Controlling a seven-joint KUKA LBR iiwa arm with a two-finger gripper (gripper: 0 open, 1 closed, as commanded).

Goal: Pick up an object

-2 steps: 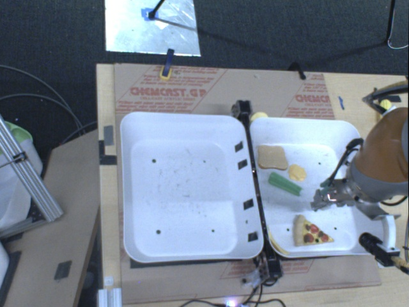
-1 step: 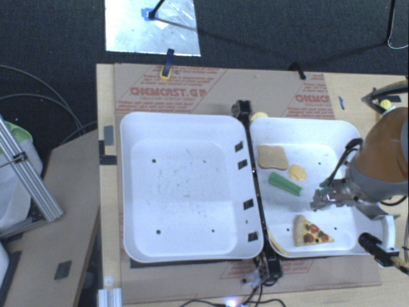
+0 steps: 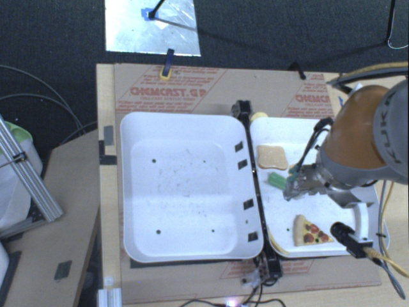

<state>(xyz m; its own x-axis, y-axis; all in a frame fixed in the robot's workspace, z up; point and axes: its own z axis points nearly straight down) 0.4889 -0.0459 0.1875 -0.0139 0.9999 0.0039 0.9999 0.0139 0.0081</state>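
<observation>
Bench (image 3: 192, 85): brown board surface printed with red lettering, carrying two shallow white bins side by side, joined along a dark central seam with black clips.

Left bin (image 3: 185, 184): the larger-looking of the two, white, with faint scuffs and a few small dark dots on its floor.

Right bin (image 3: 281, 130): white, partly covered by the arm; it contains three small items.

Arm (image 3: 367, 133): grey with a broad orange band above the wrist, entering from the right and hanging over the right bin's right half. A black cable runs down its near side.

Gripper (image 3: 293, 189): dark metal assembly at the arm's lower end, low over the middle of the right bin, directly at the green object. Whether it is released or clenched cannot be told at this angle, and no item can be confirmed within its grasp.

Bread slice (image 3: 272, 157): tan toy toast, lying flat in the upper part of the right bin, near the seam, just above the green object.

Pizza slice (image 3: 311, 231): toy wedge with yellow crust and red toppings, lying flat near the right bin's lower edge, apart from the gripper.

Green object (image 3: 277, 180): small, elongated, lying between bread and pizza, its right end meeting the gripper; contact cannot be settled.
</observation>
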